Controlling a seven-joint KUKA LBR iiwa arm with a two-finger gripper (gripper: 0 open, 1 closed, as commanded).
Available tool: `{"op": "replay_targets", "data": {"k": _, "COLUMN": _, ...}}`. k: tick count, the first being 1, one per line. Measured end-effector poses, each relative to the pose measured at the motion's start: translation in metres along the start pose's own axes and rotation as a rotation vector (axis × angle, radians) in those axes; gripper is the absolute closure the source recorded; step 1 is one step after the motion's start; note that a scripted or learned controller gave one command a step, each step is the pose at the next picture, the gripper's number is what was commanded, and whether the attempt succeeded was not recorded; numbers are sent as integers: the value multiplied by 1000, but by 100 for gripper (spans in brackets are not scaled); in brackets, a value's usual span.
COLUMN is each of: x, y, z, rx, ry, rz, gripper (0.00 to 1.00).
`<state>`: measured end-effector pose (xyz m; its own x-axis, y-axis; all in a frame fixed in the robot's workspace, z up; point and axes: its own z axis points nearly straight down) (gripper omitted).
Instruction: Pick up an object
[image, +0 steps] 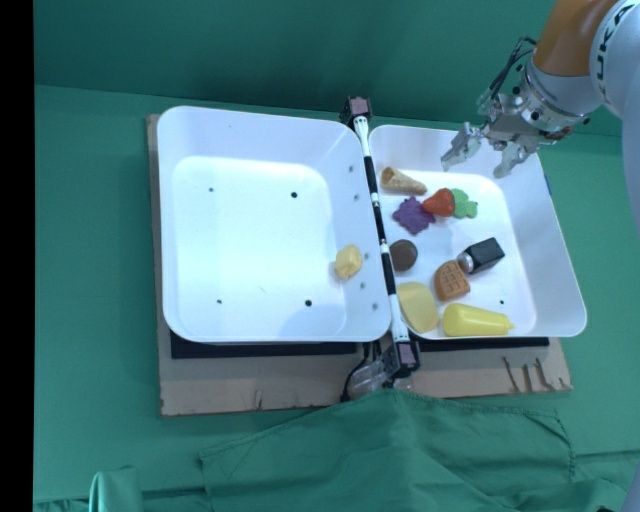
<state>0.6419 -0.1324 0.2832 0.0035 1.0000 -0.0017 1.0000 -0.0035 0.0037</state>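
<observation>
Claw spread wide, nothing held, above right bin; strawberry below-left

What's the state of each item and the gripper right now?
gripper: open, empty, above the right bin's far edge
yellow piece: alone in left bin, by its right wall
cone-shaped piece: lying flat in right bin
purple piece: flat, right bin
strawberry: on its side, touching green piece
brown ball: resting, right bin
black block: tilted
waffle: flat
yellow pepper: on its side
</observation>
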Motion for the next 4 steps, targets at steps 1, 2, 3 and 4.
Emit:
{"op": "replay_targets", "data": {"k": 1, "x": 0, "y": 0, "z": 0, "rx": 0, "ry": 0, "rz": 0, "gripper": 0}}
{"op": "replay_targets", "data": {"k": 2, "x": -10, "y": 1, "z": 57, "rx": 6, "ry": 0, "rz": 1, "gripper": 0}}
{"op": "replay_targets", "data": {"k": 3, "x": -12, "y": 5, "z": 98, "rx": -10, "ry": -4, "rz": -1, "gripper": 0}}
{"op": "replay_targets", "data": {"k": 4, "x": -14, "y": 8, "z": 81, "rx": -24, "ry": -10, "rz": 1, "gripper": 100}}
